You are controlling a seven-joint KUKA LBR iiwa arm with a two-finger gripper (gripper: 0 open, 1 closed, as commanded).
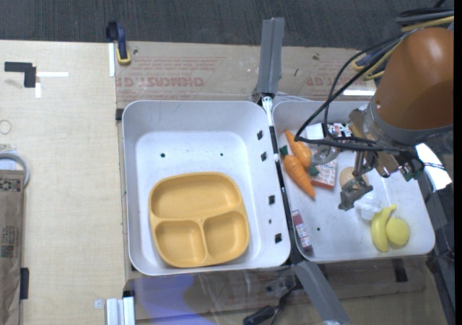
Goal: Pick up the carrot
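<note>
An orange carrot (pixel 298 172) lies at the left side of the right bin (pixel 339 248), close to the wall shared with the left bin, pointing toward the front. A second orange piece (pixel 297 147) touches its far end. My gripper (pixel 355 192) hangs over the middle of the right bin, roughly a hand's width to the right of the carrot, with nothing visibly in it. The grey arm with its orange band (pixel 422 78) rises above it at the right.
A yellow divided plate (pixel 198 219) sits in the left bin (pixel 137 172). The right bin also holds a yellow banana-like fruit (pixel 388 228), a red and white packet (pixel 325 173), a dark bar (pixel 302 233) and a white lump (pixel 369 208). Cables hang beside the arm.
</note>
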